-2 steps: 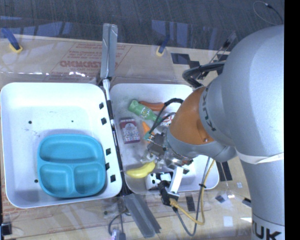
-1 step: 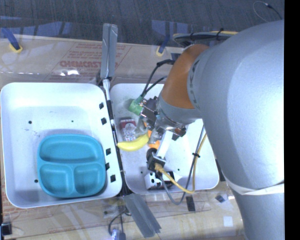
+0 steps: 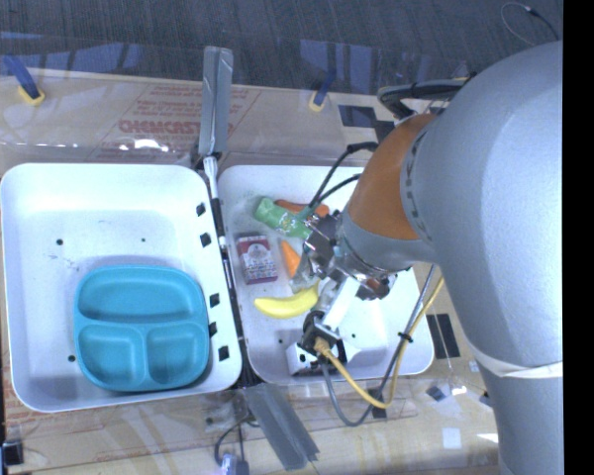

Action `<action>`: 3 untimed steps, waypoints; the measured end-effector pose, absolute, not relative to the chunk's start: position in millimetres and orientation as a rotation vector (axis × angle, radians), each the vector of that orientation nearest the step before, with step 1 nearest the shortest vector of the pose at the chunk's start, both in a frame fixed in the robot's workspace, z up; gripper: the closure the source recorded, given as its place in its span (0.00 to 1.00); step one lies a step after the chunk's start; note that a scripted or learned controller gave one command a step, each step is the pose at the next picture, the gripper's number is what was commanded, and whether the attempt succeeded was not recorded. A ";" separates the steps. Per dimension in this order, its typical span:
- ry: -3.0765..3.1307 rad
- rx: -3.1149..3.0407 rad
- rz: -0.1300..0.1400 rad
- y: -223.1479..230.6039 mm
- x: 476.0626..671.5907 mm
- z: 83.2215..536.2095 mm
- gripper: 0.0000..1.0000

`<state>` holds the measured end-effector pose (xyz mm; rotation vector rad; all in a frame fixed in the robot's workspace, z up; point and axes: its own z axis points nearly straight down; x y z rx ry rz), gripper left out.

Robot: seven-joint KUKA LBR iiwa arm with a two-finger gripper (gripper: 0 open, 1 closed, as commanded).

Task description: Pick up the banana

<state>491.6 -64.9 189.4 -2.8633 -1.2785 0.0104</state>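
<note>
Reaching into the right bin (image 3: 267, 356), hanging the tool (image 3: 316, 271) close above the banana (image 3: 283, 306), near its right end, not showing whether released or clenched.

A red packet (image 3: 257, 258), green bottle (image 3: 275, 212) and carrot (image 3: 290, 257) crowd the far side of the banana (image 3: 282, 306). On its near side, the right bin (image 3: 267, 359) offers bare floor.

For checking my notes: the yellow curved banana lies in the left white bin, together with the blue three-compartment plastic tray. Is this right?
Not fully. The yellow curved banana lies in the right white bin, as the camera view shows; the blue three-compartment plastic tray is in the left white bin.
</note>
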 end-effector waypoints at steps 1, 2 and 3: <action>-1.078 -2.946 0.008 -119.3 511.5 210.0 1.00; -0.897 -3.006 0.009 -147.6 570.1 213.7 1.00; -0.781 -3.039 0.008 -191.4 616.1 217.4 1.00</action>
